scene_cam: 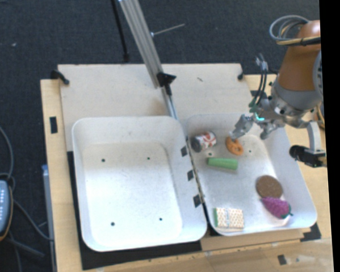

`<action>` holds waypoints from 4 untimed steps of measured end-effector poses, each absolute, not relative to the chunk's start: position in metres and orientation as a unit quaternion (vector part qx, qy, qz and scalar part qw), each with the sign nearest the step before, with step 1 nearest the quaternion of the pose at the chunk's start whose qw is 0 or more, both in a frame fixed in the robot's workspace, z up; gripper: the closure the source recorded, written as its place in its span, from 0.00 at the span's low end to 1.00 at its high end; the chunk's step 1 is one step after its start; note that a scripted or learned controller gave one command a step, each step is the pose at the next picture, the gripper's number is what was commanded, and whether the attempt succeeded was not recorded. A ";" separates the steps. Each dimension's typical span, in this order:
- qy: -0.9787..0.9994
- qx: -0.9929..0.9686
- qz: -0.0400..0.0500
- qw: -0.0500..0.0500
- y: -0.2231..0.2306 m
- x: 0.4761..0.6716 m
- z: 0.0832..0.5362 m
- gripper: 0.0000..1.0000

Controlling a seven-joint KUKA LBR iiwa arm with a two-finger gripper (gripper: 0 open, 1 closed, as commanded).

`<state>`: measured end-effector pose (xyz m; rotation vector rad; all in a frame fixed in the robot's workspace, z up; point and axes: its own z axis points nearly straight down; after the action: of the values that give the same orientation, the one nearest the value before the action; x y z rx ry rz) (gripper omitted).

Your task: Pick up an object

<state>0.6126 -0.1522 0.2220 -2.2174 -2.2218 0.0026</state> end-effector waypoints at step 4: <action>-0.705 -0.709 -0.002 -0.004 -0.158 0.613 0.105 0.00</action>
<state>0.6126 -0.1584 0.1054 -2.2329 -2.2222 -0.0071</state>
